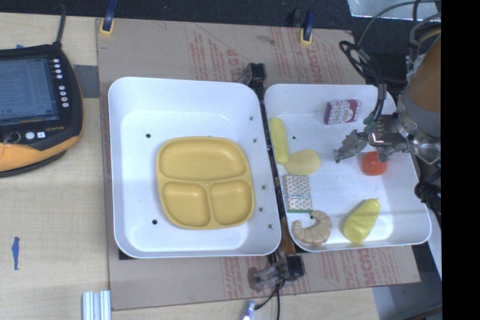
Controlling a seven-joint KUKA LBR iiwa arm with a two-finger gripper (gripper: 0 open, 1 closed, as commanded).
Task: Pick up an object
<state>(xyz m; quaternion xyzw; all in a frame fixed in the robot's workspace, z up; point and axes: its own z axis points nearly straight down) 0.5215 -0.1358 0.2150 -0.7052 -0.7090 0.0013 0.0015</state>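
Overhead view of the bench, arm entering from the right. I read the gripper [361,145] as poised over the right bin [322,95], low among the objects but with nothing between its fingers; how far apart they stand I cannot tell, since the dark linkage blurs them together. To do this step well, I would commit to one isolated target, centre the fingers across its narrowest width, and descend straight down so that neighbours are not nudged. Largest first: well beyond the tool's tip, in the left bin [127,101], lies the yellow divided plate [204,181], smooth moulded plastic with three shallow compartments, too broad and flat to pinch. Ahead of the tip stands the long yellow corn-like piece [278,139], slender and faintly ribbed. Near the tool, toward the bin's front edge, is the yellow squeeze-bottle shape [361,220], glossy and tapered. Further forward sits the curled shrimp-like piece [313,228], pale and ridged. Ahead lies the flat patterned packet [298,191], thin and hard to get under. Just ahead rests the pale rounded lump [304,161], smooth and likely slippery. On the tool's far side is the small red-and-white can [342,112]. Just beside the tool sits the small red ball-like object [373,163], the nearest candidate.
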